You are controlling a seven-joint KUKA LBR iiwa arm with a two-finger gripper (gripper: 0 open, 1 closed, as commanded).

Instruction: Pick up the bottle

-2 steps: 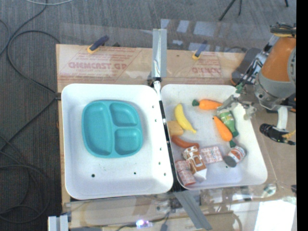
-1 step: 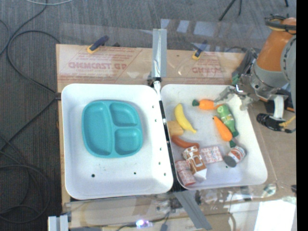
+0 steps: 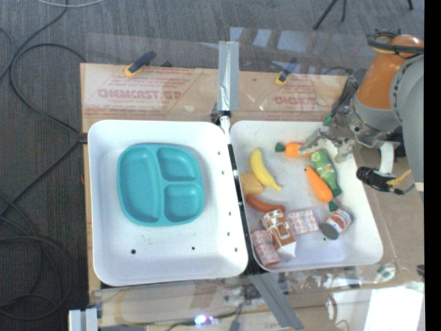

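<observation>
A green bottle (image 3: 326, 169) lies in the right bin (image 3: 368, 243), near its far right side, with its dark cap toward the front. My gripper (image 3: 329, 143) hovers over the bottle's far end. Its fingers (image 3: 312, 141) are spread open, one on each side of that end, and nothing is held between them. The grey arm with its orange band (image 3: 382, 81) comes in from the right.
The right bin also holds a banana (image 3: 264, 169), two carrots (image 3: 318, 183), a sausage (image 3: 264, 203), small cartons (image 3: 277, 230) and a can (image 3: 336, 223). One carrot touches the bottle's left side. A teal divided plate (image 3: 162, 183) lies in the left bin (image 3: 103, 254).
</observation>
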